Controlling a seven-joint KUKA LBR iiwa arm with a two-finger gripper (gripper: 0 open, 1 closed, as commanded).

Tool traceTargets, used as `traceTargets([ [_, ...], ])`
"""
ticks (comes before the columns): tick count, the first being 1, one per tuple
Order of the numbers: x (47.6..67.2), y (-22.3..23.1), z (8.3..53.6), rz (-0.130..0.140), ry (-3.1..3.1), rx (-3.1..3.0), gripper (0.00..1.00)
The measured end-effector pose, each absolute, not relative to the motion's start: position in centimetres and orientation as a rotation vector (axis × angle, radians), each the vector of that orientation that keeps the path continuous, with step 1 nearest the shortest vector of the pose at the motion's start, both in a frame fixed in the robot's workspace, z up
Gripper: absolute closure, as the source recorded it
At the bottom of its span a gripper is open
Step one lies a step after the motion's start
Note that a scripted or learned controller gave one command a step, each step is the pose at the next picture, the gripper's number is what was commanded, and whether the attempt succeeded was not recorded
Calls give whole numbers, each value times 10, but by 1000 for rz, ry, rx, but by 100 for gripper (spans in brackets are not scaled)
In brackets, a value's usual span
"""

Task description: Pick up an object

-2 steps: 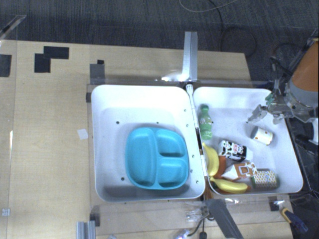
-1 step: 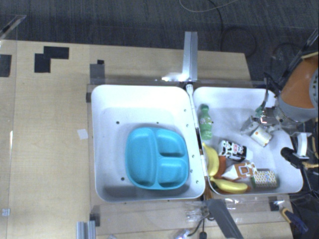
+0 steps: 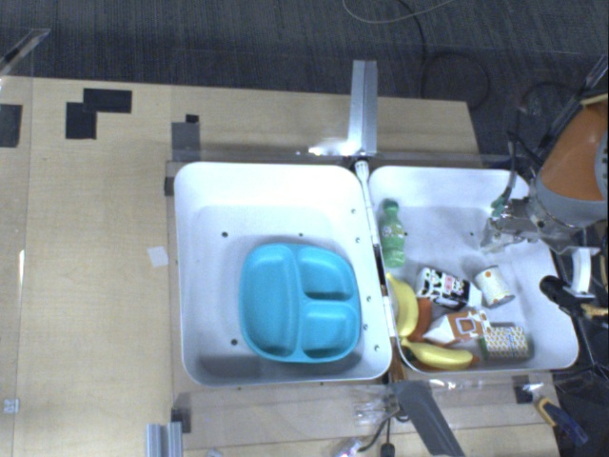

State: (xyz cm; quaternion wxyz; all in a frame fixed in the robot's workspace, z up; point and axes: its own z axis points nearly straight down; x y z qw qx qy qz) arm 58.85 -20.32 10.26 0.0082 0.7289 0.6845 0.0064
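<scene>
Right white bin point(image 3: 447, 203) has the pickable stuff piled toward its near-left corner: a green plastic bottle point(image 3: 391, 233) lying along the left wall, two yellow bananas point(image 3: 419, 336) curving around the corner, a black-and-white patterned packet point(image 3: 443, 287), a small white cup point(image 3: 493, 286) tipped over, and an orange-and-white box point(image 3: 468, 327).

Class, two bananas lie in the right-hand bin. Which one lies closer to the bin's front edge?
The banana lying crosswise along the right bin's front wall. The other banana sits farther back, running along the divider beside the green bottle.
</scene>
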Motion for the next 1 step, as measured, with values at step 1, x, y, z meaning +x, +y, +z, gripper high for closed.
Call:
traceTargets([
  [1, 638, -191, 189, 6, 1632, 2679, 100],
])
